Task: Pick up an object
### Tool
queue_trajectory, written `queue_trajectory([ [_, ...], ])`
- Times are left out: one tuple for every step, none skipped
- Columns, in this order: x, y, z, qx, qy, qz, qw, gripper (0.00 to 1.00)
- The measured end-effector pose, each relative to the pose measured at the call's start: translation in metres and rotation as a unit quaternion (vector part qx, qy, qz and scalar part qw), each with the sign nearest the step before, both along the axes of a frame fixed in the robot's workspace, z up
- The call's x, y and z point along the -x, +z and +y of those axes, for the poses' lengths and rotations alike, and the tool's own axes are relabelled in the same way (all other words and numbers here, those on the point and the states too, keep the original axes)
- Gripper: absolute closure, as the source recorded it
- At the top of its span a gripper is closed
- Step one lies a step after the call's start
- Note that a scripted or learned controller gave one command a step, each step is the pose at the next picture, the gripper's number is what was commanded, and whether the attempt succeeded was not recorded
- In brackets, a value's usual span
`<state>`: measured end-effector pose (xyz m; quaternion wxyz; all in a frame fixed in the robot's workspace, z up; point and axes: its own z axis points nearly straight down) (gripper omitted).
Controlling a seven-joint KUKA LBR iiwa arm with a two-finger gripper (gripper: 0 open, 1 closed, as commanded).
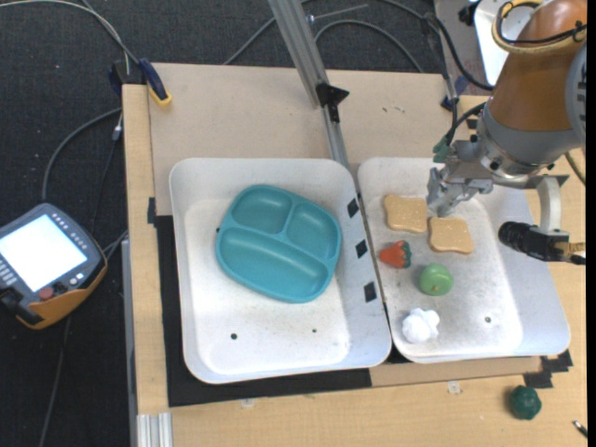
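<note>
Two white bins sit on the desk (233, 110): the left bin (200, 343) holds a teal tray (277, 242), the right bin (531, 315) the small items. Nothing is lifted yet. The gripper (445, 203) hangs low between two toast slices (405, 213) (451, 235), both lying flat; its fingers look narrow and probably empty, though blurred.

Teal tray (277, 241), green apple (435, 279), tan toast (451, 236), white bins (270, 357).
</note>
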<state>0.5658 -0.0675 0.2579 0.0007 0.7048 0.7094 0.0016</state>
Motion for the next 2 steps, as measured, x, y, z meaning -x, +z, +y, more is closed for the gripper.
queue_trajectory([
  [-0.014,0.001,0.059,-0.0005,0.001,0.0,1.0,1.0],
  [-0.027,0.001,0.103,0.0004,-0.001,0.0,1.0,1.0],
])
